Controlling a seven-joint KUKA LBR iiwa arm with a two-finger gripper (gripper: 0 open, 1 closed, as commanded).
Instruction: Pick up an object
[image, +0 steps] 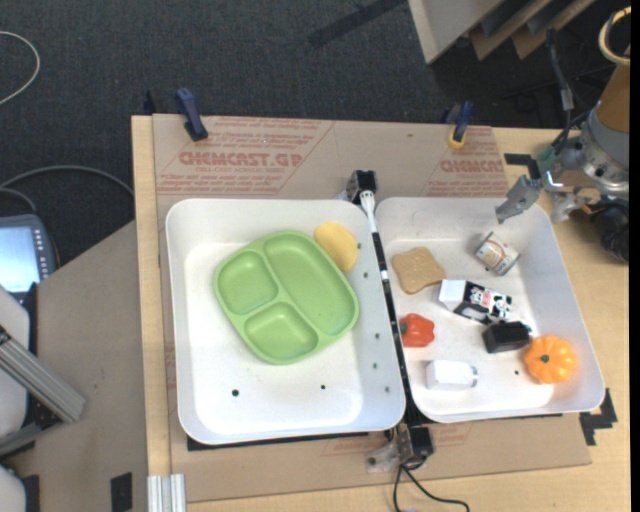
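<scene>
White bins are sitting side by side on the bench, and going from the left of the frame, the left bin (190, 330) is holding a green divided plate (285, 310) lying flat, with a yellow lump (338, 243) resting against its upper right edge. Right of the centre divider, the right bin (575, 330) is carrying the loose things scattered apart, probably so each can be grabbed alone: a slice of toast (417, 268), a red piece (417, 329), a white block (451, 374), a small black-and-white carton (476, 299), a black block (506, 336), a little can (496, 252) tipped on its side, and an orange pumpkin (551, 360) at lower right. At upper right the gripper (520, 199) is hovering over the bin's far rim, near the can, holding nothing. Whether it is parted or closed, I cannot tell; the arm behind it is running off the frame.
</scene>
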